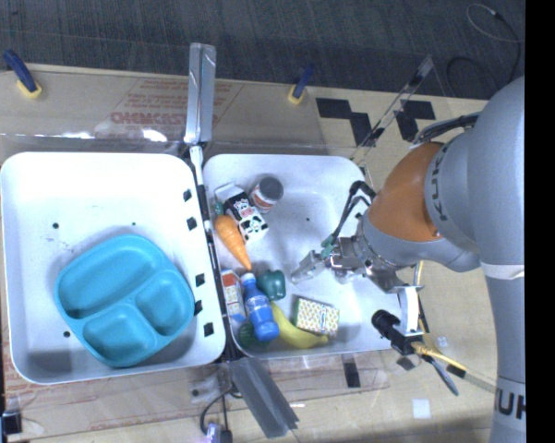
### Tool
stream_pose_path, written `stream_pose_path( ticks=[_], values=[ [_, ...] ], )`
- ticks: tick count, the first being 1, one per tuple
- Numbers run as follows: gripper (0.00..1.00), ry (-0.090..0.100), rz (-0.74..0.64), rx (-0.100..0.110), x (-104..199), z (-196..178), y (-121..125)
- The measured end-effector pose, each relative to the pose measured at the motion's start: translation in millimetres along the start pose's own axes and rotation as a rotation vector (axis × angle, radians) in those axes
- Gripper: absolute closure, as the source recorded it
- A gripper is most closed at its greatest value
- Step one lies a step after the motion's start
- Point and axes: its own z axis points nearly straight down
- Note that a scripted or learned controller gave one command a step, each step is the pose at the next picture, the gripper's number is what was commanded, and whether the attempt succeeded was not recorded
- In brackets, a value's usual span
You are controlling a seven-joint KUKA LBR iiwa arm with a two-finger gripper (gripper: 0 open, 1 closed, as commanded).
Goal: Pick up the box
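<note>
I am hovering the gripper (316, 264) in the middle of the right bin (300, 169), just above and beside the box (316, 316), which is lying near the frame's lower centre against the banana (294, 331) and blue bottle (257, 310); the jaws' state I cannot tell, so the approach looks unfinished

The box (316, 316) I am after is lying flat near the front of the right bin (286, 169), its broad face turned upward. It is small and rectangular, showing a yellow-and-white checked pattern with a pale edge. It is sitting slightly askew, touching the yellow banana (295, 332) curving along its front-left side.
</note>
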Motion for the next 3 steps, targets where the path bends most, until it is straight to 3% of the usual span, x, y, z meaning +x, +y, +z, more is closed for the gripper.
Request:
stream_pose_path(
  ticks=[1, 2, 3],
  values=[
    [0.0, 0.001, 0.004, 0.002, 17.5, -0.5, -26.9],
    [1.0, 0.002, -0.002, 0.005, 17.9, -9.1, -26.7],
    [0.0, 0.002, -0.002, 0.005, 18.0, -9.1, -26.7]
  ],
)
